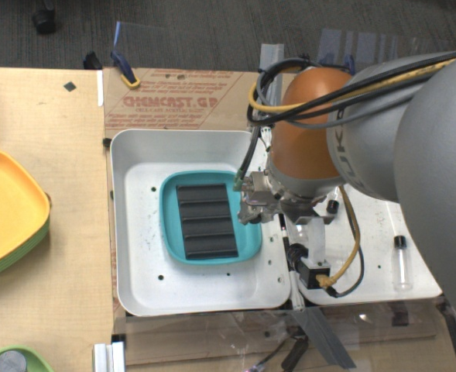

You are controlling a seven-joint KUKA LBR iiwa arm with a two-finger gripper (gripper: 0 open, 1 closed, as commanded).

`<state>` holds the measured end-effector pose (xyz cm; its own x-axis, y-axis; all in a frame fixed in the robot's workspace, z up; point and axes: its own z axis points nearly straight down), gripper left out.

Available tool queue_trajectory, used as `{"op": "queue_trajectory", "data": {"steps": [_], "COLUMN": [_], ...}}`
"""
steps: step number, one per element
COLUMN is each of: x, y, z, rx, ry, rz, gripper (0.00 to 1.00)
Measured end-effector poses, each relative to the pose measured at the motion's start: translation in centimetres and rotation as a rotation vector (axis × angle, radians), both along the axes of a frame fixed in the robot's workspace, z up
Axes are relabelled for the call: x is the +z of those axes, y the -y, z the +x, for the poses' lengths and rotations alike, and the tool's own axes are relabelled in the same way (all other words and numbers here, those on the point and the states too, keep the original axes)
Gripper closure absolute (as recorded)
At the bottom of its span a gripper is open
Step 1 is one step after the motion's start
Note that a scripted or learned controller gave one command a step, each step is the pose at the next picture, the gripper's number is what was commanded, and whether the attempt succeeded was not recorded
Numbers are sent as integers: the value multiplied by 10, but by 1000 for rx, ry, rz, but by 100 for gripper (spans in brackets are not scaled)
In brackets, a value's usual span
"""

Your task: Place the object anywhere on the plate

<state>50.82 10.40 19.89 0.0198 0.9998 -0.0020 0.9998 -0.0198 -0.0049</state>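
Note:
A teal square plate (170,227) lies in the left bin (135,277). A black ridged slab (206,222) covers most of the plate's middle. My gripper (252,206) hangs under the orange wrist at the plate's right rim, over the divide between the two bins. The wrist and cables hide its lower end. A small clear tube with a dark cap (400,262) lies in the right bin (375,273), near its right side and well apart from the gripper.
Yellow plates (7,208) are stacked on the wooden bench to the left. A cardboard sheet (173,99) lies behind the left bin. A green round thing (11,360) sits at the bottom left. The arm's bulk covers much of the right bin.

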Motion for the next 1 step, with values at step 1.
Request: {"op": "queue_trajectory", "data": {"steps": [1], "x": [0], "y": [0], "z": [0], "rx": [-2], "ry": [0], "rz": [0], "gripper": [0]}}
